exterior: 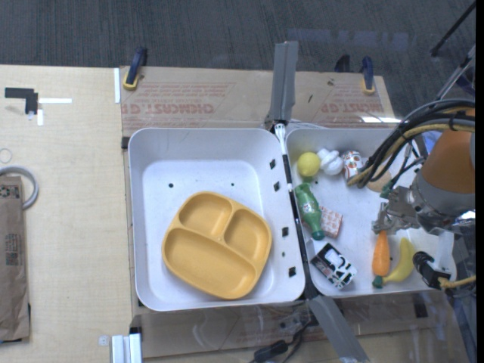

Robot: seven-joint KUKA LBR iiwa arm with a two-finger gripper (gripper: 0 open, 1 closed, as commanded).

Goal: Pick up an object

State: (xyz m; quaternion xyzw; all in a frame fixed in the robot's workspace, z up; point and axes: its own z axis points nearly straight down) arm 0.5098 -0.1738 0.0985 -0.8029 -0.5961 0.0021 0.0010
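the gripper [386, 219] hangs over the right bin [344, 136], directly above the upper end of the carrot [380, 254]; whether it is released or clenched cannot be told, and nothing is seen grasped in it. the carrot lies against the banana [401, 261] near the right side of that bin, with the green bottle [308, 209], pink packet [331, 221], yellow ball [308, 163], white figure [330, 160] and black-and-white toy [333, 266] spread across the rest of its floor. the left bin [151, 203] holds a yellow divided plate [218, 244], lying flat and turned at an angle.
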